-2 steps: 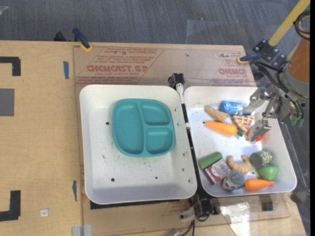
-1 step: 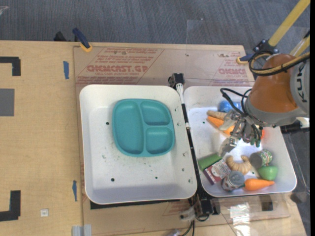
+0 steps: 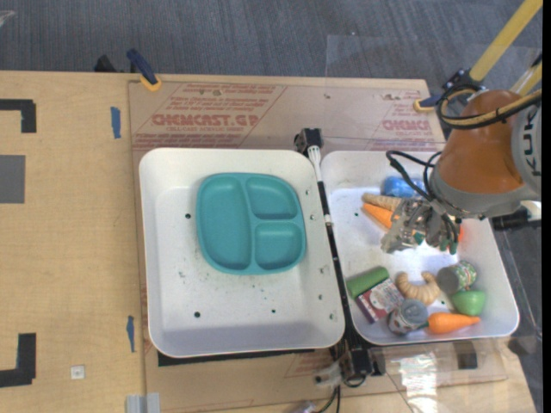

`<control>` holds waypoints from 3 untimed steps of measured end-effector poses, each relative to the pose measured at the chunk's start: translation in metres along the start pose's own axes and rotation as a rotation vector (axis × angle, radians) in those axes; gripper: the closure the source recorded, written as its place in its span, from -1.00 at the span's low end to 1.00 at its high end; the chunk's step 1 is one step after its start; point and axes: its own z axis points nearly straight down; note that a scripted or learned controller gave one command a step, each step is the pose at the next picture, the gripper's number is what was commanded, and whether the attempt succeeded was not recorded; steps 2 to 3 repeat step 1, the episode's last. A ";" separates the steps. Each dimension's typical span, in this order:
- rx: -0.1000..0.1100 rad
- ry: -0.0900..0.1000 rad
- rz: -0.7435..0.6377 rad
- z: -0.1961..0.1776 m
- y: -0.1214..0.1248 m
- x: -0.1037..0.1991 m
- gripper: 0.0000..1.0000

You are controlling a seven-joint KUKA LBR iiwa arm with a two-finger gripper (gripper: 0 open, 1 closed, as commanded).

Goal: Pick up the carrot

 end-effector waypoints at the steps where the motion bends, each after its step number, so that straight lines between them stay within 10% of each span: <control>1: 0.001 0.015 0.199 -0.075 0.058 0.034 1.00; 3: 0.001 0.015 0.199 -0.075 0.058 0.034 1.00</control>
